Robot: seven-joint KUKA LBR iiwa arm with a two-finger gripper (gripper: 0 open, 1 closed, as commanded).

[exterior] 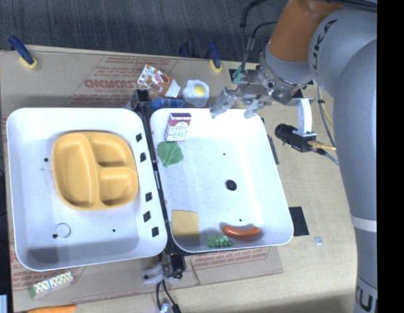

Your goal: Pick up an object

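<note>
Tool (235, 104) above bin rim (208, 111) (egg (198, 91) nearby)

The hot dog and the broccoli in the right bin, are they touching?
Apart. The camera view shows a strip of white bin floor between the hot dog and the broccoli.

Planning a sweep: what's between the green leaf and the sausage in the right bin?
In the camera view, mostly bare white floor between the leaf and the sausage; a small black spot sits just right of that line.
</note>
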